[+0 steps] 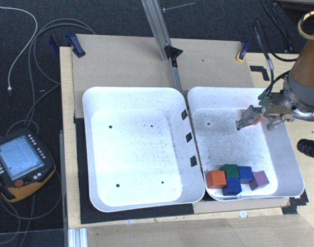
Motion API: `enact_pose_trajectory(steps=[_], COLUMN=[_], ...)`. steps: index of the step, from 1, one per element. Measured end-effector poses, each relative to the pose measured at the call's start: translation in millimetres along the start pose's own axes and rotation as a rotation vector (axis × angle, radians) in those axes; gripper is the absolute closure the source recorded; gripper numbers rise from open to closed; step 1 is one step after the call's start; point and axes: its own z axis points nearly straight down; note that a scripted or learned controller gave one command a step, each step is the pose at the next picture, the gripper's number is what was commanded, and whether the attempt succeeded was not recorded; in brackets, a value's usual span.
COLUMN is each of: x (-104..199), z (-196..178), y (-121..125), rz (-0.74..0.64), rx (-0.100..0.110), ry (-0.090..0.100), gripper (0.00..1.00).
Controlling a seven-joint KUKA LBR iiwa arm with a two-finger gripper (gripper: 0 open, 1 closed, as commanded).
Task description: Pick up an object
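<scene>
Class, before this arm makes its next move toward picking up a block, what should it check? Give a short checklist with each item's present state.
1. Blocks sit in the right bin: ok, clustered at its near edge.
2. Gripper over the right bin: ok.
3. Gripper above a block: not ok; it hangs toward the far end, away from the cluster.
4. Target separable: not ok; orange block, green block, blue blocks and purple block are packed together.
5. Something between the fingers: cannot tell.
</scene>
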Motion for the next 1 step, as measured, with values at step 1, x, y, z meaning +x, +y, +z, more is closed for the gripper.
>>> enact_pose_trajectory(steps=[1], x=[-82.4], z=[107.2], y=[16.3], rz=[0.006], rx=[0.009], ry=[0.000], gripper=[0.00])
